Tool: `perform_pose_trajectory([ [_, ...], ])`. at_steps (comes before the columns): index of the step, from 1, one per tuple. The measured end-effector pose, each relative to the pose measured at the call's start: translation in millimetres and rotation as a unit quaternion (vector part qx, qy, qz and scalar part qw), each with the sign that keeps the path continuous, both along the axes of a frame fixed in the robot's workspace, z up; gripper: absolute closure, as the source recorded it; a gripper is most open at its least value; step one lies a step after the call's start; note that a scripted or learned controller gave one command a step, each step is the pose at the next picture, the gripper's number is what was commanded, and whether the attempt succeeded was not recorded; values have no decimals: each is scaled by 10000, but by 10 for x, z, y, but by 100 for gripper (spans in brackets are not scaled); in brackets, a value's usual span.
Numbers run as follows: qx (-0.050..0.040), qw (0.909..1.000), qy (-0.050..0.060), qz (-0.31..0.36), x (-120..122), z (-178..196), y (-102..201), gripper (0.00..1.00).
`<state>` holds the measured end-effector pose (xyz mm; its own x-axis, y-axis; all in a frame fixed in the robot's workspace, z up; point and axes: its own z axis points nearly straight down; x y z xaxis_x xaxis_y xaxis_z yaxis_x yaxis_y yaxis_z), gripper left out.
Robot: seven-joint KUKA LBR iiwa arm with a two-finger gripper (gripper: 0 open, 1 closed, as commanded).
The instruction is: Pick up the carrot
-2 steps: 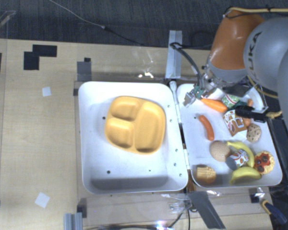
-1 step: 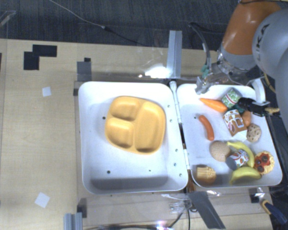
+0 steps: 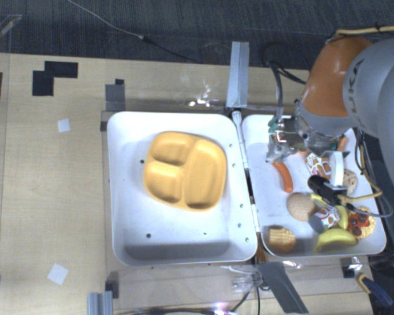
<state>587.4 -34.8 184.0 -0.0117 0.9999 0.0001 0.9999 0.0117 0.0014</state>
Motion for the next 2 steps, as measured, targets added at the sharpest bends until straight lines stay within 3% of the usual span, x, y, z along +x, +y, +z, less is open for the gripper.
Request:
perform_pose_trajectory([
  [1, -21, 10000, -73, -3, -229, 1767, -967, 100],
  [2, -11, 10000, -33, 19, -229, 1724, -939, 0],
])
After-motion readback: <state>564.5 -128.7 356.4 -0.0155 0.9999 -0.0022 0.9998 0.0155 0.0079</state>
